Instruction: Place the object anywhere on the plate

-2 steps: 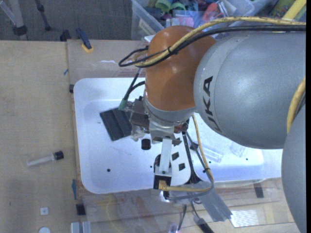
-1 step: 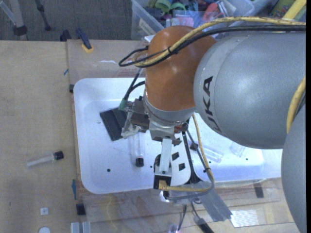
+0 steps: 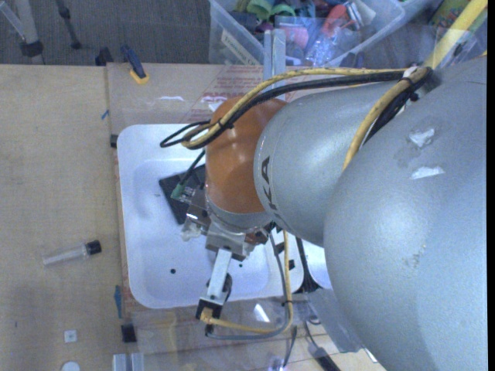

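Note:
My arm covers most of the view, and its orange-banded wrist hangs over the left white bin. The gripper sits below the wrist, low over the middle of the bin, mostly hidden by the wrist. A flat black thing with a small green patch juts out to the left from under the wrist. It lies on or just above the bin floor, and I cannot tell whether the gripper holds it. A tiny dark speck lies on the bin floor toward the front.
A small syringe-like tube with a black cap lies on the wooden bench left of the bin. A clear tub of coloured toys stands at the back. A blue clip sits near the bin's far corner.

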You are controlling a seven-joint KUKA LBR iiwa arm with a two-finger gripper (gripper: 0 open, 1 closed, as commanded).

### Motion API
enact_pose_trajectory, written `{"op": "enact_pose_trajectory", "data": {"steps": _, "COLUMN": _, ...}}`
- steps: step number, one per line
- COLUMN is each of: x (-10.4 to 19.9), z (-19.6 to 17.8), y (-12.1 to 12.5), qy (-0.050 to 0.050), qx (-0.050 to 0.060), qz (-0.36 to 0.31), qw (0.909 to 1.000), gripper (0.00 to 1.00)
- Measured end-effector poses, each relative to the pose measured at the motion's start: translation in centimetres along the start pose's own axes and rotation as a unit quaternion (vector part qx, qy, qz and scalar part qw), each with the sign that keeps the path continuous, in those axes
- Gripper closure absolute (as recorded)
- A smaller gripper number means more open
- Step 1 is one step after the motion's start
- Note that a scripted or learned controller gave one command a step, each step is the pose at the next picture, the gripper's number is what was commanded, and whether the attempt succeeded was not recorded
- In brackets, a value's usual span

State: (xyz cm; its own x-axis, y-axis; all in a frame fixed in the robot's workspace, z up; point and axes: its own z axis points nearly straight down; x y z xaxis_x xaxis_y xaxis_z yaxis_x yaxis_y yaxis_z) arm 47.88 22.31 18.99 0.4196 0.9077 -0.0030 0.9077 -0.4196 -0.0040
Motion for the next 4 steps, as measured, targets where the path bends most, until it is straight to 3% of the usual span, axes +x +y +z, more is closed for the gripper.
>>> {"op": "enact_pose_trajectory", "data": {"steps": 1, "x": 0.0, "z": 9.0, "y": 0.0, "qy": 0.0, "qx": 0.001, "qz": 0.179, "qw": 0.9838, "gripper": 0.0}}
{"op": "enact_pose_trajectory", "data": {"steps": 2, "x": -0.1, "z": 8.1, "y": 0.0, "qy": 0.0, "qx": 0.001, "qz": 0.181, "qw": 0.9834, "gripper": 1.0}}
{"op": "enact_pose_trajectory", "data": {"steps": 3, "x": -5.0, "z": 9.9, "y": 2.7, "qy": 0.007, "qx": -0.002, "qz": -0.025, "qw": 0.9997, "gripper": 1.0}}
{"op": "enact_pose_trajectory", "data": {"steps": 4, "x": -0.5, "z": 7.8, "y": 8.7, "qy": 0.001, "qx": -0.002, "qz": -0.235, "qw": 0.9719, "gripper": 1.0}}
